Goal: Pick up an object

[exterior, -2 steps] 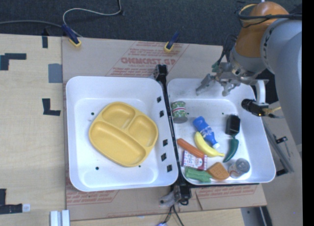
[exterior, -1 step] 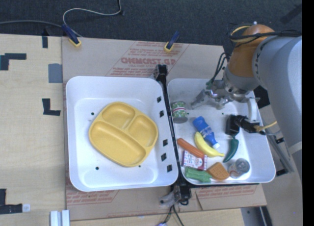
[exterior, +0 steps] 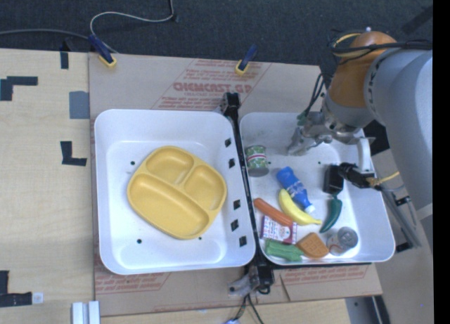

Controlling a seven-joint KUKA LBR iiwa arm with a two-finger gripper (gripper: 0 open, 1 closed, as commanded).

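Note:
My gripper (exterior: 301, 143) hangs over the bare back part of the right bin (exterior: 383, 235), open with nothing between its fingers. The objects lie nearer the front of that bin. A small green can (exterior: 256, 159) stands by the left wall, to the gripper's left. A blue bottle (exterior: 292, 185) lies just below the gripper, with a yellow banana (exterior: 298, 208) beside it. An orange carrot (exterior: 273, 210), a red box (exterior: 278, 230), a green pepper (exterior: 332, 211), a green vegetable (exterior: 285, 251), an orange cookie (exterior: 313, 246) and a grey round tin (exterior: 344, 237) crowd the front.
The left bin (exterior: 112, 245) holds a yellow divided plate (exterior: 177, 190). A black divider (exterior: 238, 175) with clips runs between the two bins. The arm's grey body and orange band (exterior: 358, 76) lean in over the right bin's back right corner.

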